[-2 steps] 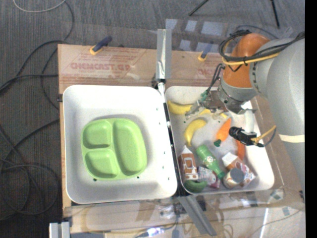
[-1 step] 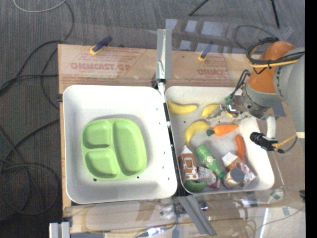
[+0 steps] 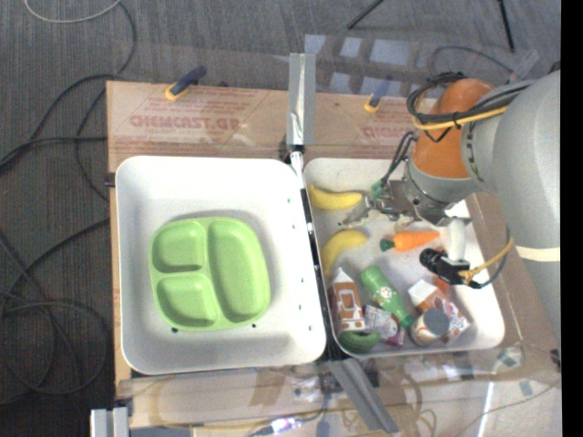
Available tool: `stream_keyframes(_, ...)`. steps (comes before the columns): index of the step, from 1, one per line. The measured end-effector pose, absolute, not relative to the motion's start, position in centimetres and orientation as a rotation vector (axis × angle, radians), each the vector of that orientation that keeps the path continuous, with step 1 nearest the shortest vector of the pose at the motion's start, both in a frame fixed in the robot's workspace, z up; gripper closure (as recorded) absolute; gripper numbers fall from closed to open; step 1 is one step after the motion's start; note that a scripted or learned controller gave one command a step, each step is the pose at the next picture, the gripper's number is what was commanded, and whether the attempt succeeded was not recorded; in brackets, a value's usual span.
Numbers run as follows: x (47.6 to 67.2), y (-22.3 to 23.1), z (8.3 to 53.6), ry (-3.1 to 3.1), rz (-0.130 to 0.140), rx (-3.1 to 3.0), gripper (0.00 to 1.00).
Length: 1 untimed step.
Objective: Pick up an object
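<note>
Reaching in from the right, the grey arm hangs over the right bin, its orange band above the wrist and its gripper low near the bin's upper left corner. Whether the tool is spread or pressed together cannot be told from this angle, and nothing can be seen pinched in it.

Just beside the gripper lies a yellow banana, curved, smooth and lying flat against the bin's left wall; it looks the likeliest target, though the task names no particular object. A second yellow piece sits just below it, with an orange carrot to its right, under the wrist. Lower down, a green bottle, a brown carton and several small packets crowd together, touching one another.

To do this step well, the tool would want to come straight down across the banana's narrow width, not along its curve, and keep off the bin wall. The fruit's slick, rounded skin could slip out of a shallow pinch, so a grasp near the middle seems safest. The crowded lower pile looks harder to enter cleanly.

Alongside, the left bin holds a bright green divided tray, well apart from the arm.
</note>
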<state>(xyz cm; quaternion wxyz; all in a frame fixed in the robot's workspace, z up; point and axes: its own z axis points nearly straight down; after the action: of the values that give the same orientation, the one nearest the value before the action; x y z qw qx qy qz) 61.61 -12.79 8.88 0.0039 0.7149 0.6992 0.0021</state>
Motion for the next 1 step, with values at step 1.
stream_keyframes(1,63.36,-14.79,8.82,2.147,0.011,2.288,0.0)
